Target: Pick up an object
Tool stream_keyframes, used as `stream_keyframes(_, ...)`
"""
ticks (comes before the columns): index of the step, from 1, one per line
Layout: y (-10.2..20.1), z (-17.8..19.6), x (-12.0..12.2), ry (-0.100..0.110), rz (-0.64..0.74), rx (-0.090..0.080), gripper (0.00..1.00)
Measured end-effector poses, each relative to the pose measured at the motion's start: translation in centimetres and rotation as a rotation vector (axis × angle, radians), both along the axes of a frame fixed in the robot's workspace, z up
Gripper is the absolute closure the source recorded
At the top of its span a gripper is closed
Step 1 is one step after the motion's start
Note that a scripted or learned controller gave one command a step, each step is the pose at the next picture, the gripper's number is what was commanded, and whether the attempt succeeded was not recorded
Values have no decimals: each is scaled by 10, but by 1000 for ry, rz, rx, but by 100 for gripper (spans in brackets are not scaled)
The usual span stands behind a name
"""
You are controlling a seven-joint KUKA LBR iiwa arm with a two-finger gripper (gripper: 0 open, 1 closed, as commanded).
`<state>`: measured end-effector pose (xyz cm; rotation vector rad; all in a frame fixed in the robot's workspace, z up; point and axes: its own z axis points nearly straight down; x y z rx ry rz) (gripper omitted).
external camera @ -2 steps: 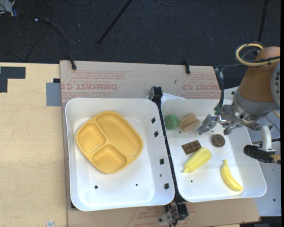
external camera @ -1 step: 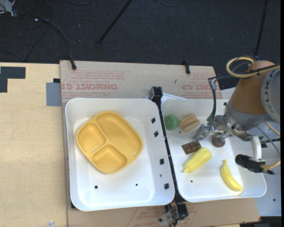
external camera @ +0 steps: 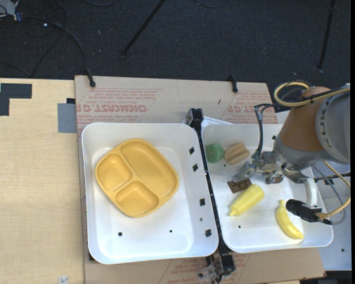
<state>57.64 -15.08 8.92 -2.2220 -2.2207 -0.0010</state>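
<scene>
While your gripper [external camera: 248, 171] hovers low in the right bin [external camera: 319, 239], its grasp unreadable, the brown block [external camera: 239, 185] lies just beneath and the yellow bottle [external camera: 247, 200] just beyond; centre over one before closing.

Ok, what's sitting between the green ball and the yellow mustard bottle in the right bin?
In the camera view, a small dark brown block lies between the green ball and the yellow bottle, close above the bottle.

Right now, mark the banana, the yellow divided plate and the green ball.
banana [external camera: 288, 220], camera view, mid-body.
yellow divided plate [external camera: 165, 171], camera view, right rim.
green ball [external camera: 214, 152], camera view, centre.
</scene>
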Motion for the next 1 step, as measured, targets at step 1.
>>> stream_keyframes(1, 1, 13, 2, -3, -1, 2, 100)
